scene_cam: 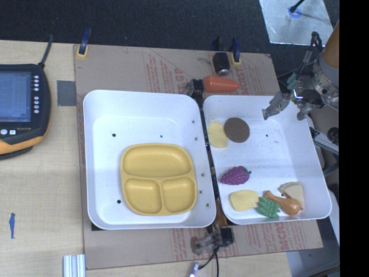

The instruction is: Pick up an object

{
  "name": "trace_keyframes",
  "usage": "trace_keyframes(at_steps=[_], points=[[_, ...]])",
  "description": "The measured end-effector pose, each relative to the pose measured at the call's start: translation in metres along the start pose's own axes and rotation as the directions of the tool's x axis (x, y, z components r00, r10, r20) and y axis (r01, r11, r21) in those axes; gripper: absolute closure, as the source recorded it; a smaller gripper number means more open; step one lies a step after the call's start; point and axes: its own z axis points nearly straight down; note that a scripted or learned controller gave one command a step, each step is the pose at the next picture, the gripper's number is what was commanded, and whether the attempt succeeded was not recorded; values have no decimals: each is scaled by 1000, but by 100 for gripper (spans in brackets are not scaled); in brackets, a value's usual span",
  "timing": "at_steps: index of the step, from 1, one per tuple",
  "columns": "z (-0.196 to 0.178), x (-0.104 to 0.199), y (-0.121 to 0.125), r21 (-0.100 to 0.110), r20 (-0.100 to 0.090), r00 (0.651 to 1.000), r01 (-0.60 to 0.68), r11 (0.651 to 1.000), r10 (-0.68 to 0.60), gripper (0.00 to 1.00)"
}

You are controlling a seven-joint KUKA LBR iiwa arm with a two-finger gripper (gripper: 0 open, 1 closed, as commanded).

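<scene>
The right white bin point(311, 154) holds several toy foods: a brown round cookie point(236, 129), a pale yellow chip point(217, 134), a purple grape bunch point(234, 175), a yellow piece point(244, 199), a green item point(267, 207), a drumstick point(285, 202) and a bread slice point(293, 189). My gripper point(288, 110) hangs over the bin's far right corner, well right of the cookie. It is open, its two fingers spread apart with nothing between them.
The left white bin point(104, 114) holds a yellow divided plate point(158, 178). An orange toy carrot point(220, 85) lies on the cardboard just beyond the bins. A teach pendant point(20, 111) rests on the bench at far left.
</scene>
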Motion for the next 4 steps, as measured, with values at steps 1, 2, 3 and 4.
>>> trace_keyframes(at_steps=[1,2,3,4], points=[[133,17,59,4,0,1000,1,1000,-1,0],[184,33,69,3,1,1000,2,1000,-2,0],[170,31,71,-2,2,1000,4,1000,-4,100],[119,11,36,1,-1,1000,-2,1000,2,100]])
